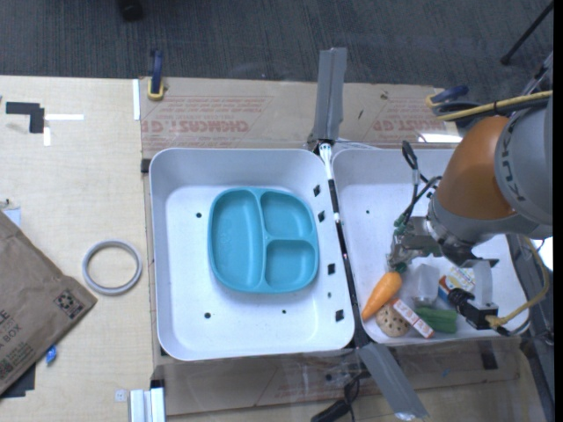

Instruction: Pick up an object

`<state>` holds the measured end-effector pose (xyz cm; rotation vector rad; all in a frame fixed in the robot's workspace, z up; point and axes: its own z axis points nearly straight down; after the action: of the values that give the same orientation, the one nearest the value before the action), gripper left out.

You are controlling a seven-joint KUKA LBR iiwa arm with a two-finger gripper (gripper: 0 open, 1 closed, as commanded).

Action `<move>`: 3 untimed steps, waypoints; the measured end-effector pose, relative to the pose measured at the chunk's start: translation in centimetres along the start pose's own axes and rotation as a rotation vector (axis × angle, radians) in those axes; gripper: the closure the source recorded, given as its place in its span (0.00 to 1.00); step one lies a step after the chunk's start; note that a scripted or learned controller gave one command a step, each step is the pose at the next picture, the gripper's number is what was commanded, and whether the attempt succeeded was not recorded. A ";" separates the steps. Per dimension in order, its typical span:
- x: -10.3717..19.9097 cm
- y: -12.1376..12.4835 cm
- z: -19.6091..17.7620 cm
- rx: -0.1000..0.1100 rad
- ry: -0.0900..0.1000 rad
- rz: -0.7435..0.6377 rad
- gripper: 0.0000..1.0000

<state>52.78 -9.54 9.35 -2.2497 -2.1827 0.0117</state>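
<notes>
In the right bin (369, 192), several small objects lie near the front wall: an orange toy carrot (381, 294), a round brown cookie (390, 323), a red-and-white wrapped bar (413, 317) and a green item (438, 317). My gripper (406, 251) hangs low over this bin, just above and behind the carrot's thick end, under the arm's orange band (471, 178). A clear item (426, 281) lies right of the carrot. The wrist hides what is directly below it.
The left bin (176, 262) holds a teal divided plate (263, 239). A grey divider post (331, 95) rises between the bins at the back. On the bench to the left lie a grey tape ring (112, 265) and a brown cardboard piece (31, 301).
</notes>
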 end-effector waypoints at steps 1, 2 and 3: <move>0.0 0.0 0.0 0.000 0.000 -0.001 0.00; 0.1 -4.6 0.5 -0.007 0.001 0.184 0.00; -0.1 -4.6 0.0 -0.001 0.001 0.189 1.00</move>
<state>48.17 -9.45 9.36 -2.4455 -1.9615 0.0106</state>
